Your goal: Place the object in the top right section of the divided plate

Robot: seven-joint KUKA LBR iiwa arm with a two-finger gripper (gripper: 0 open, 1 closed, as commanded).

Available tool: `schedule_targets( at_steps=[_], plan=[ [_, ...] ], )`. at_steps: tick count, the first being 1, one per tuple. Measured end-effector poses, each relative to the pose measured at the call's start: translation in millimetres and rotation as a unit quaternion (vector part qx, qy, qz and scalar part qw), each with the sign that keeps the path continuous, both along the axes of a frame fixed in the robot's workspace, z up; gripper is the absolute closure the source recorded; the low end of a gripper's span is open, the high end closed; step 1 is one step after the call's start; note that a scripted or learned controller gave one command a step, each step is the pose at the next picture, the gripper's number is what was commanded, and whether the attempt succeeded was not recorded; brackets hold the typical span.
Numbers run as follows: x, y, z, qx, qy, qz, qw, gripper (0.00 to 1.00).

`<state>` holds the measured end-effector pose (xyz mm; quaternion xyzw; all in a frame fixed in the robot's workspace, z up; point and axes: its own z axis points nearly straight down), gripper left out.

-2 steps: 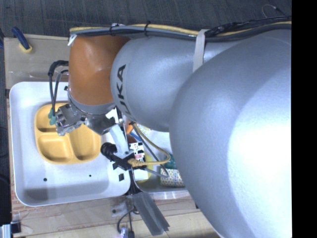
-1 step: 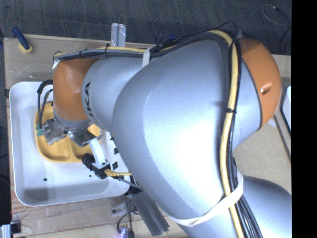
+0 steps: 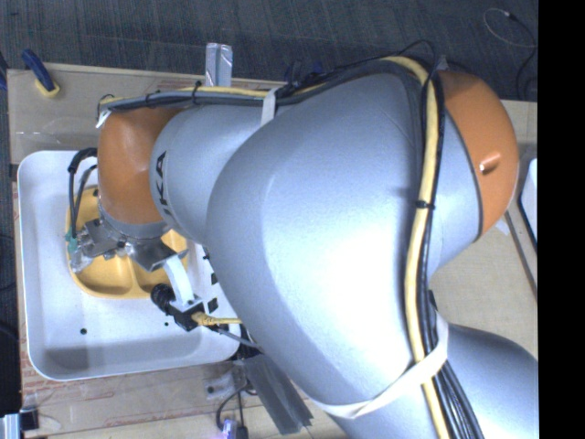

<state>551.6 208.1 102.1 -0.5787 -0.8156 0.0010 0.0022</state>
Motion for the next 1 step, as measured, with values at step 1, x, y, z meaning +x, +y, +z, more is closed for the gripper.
schedule_targets(
  at_steps=[1],
  plan=[
    [-0.2,0.1,9.4,-0.0008,0.001,0.002,1.0,1.0]
  ],
)
